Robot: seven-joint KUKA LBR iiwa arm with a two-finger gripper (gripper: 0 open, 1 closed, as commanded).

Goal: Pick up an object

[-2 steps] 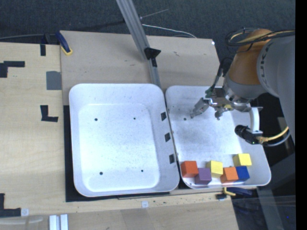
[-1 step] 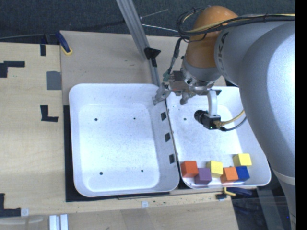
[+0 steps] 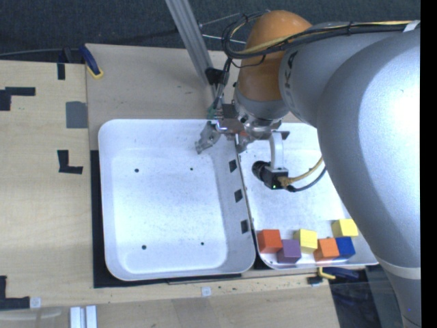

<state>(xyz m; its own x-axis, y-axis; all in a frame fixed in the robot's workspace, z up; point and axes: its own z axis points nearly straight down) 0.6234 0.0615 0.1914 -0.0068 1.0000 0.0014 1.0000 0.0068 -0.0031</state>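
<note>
The big grey arm (image 3: pixel 355 115) came in from the right and filled most of that side, its orange band (image 3: pixel 270 39) sitting high above the wrist. The gripper (image 3: pixel 217 137) hung over the far edge of the left bin (image 3: pixel 113 183), close to the wall where the two bins met. From where I stood I could not tell how wide it was set; the metal parts there were too small and tangled to read, and I saw nothing caught in it.

The blocks lay in the right bin (image 3: pixel 311 139), bunched in its near corner, well apart from the gripper. An orange block (image 3: pixel 270 239) was at the left of the group, with a purple block (image 3: pixel 291 250) just beside it. A yellow block (image 3: pixel 308 238) sat next to those, then a second orange block (image 3: pixel 328 249) touching a blue block (image 3: pixel 345 247). Another yellow block (image 3: pixel 345 227) rested just behind the blue one.

A black cable end (image 3: pixel 268 174) dangled over the right bin, below the wrist.
</note>
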